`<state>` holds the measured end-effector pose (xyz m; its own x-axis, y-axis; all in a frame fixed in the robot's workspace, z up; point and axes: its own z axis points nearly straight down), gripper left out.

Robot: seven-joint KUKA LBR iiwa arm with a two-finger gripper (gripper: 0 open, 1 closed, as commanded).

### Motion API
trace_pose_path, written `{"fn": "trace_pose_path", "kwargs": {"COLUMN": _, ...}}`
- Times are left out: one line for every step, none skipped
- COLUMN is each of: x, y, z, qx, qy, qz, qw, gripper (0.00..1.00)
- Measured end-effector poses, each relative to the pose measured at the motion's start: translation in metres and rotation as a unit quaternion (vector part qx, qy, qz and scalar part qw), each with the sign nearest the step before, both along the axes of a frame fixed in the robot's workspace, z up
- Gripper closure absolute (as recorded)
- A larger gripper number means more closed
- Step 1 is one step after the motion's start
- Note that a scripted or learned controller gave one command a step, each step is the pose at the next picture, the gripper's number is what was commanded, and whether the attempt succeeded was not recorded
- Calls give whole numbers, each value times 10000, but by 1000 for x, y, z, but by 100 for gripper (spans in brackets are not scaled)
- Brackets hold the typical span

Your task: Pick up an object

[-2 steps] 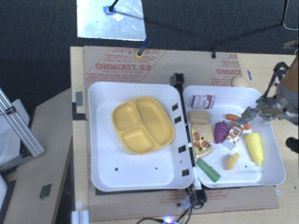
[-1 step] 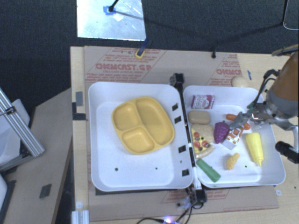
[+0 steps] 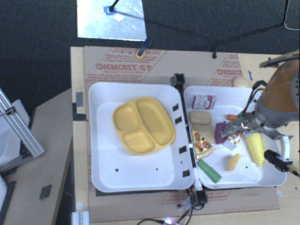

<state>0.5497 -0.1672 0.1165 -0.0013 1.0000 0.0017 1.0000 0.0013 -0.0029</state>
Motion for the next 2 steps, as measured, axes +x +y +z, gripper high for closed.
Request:
{"fn": "trace_pose_path", "kwargs": {"x": 4, "y": 0, "z": -27, "qx": -5, "qy": -61, "qz": 6, "qw": 10000, "gripper": 0}}
{"fn": "trace_pose_path", "kwargs": {"x": 4, "y": 0, "z": -18, "qx": -15, "qy": -65, "qz": 7, "qw": 10000, "gripper": 100}}
